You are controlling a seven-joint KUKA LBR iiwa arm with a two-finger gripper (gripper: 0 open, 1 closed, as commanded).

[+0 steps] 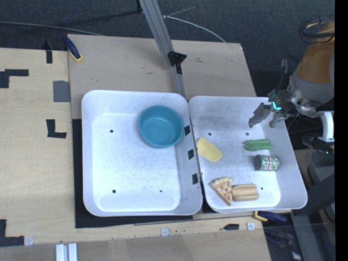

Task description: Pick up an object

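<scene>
Hovering over the far right part of the right bin, the gripper has its 2 dark fingers spread apart with nothing between them; it sits above bare bin floor, just beyond the green item.

From the left, the bench carries 2 shallow white bins side by side. The left bin holds 1 blue bowl, upright, in its far right corner close to the dividing rims.

In the right bin lie 5 small things. Nearest the left wall is 1 yellow piece, rounded and flat, possibly toy cheese or a chip. Near and slightly to its right lies 1 toy pizza slice, and touching that slice on the right is 1 toy hot dog bun lying on its side along the near wall. Farther right, toward the bin's right wall, 1 green pea pod or bean lies lengthwise left to right, and just near of it is 1 small can on its side, green and grey with a red mark.

The 1 arm, with its orange band, enters from the right edge above the gripper.
</scene>
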